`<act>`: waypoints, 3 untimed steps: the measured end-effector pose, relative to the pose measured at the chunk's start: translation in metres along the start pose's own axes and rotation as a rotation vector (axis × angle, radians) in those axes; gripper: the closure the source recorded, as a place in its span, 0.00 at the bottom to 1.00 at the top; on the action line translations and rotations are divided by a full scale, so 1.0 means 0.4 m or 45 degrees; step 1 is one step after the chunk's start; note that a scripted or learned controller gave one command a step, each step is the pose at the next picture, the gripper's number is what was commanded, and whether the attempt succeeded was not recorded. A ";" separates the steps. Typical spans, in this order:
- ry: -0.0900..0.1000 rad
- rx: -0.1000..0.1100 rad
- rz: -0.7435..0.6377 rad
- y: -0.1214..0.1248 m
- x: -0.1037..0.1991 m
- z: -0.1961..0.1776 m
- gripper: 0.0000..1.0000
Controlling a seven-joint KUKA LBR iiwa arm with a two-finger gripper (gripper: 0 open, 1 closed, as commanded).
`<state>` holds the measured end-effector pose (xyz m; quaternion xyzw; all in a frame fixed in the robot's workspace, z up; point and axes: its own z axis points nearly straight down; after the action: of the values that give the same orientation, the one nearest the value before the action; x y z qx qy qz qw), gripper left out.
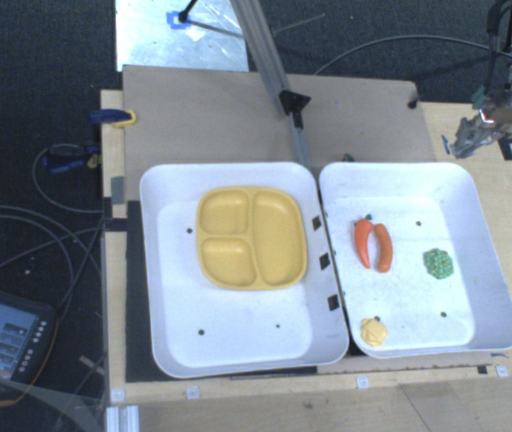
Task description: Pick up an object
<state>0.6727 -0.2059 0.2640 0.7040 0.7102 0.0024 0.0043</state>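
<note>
A small yellow toy [373,332] sits at the near edge of the right bin [485,241], at about 7 o'clock in it. A green broccoli toy [437,263] lies at 3 o'clock. Two orange-red sausages [373,244] lie touching, side by side, near the middle. The left bin [170,331] holds a yellow tray with three parts [250,238]. The gripper [468,140] hangs over the tabletop [354,115] past the right bin's far corner, at 1 o'clock, holding nothing. I cannot tell if it is spread or pressed together.

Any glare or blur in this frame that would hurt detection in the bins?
Camera view: lighting even, shadows soft; right bin items sharp, the carrot and broccoli distinct; bright glare on the floor patch up top; the tool at right edge looks slightly soft.
</note>
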 end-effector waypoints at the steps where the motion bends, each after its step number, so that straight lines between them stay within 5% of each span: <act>1: 0.005 0.008 -0.002 -0.022 0.127 -0.016 1.00; 3: 0.006 0.013 -0.002 -0.138 0.354 0.000 1.00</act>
<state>0.6163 -0.0650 0.2630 0.7034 0.7108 0.0006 -0.0010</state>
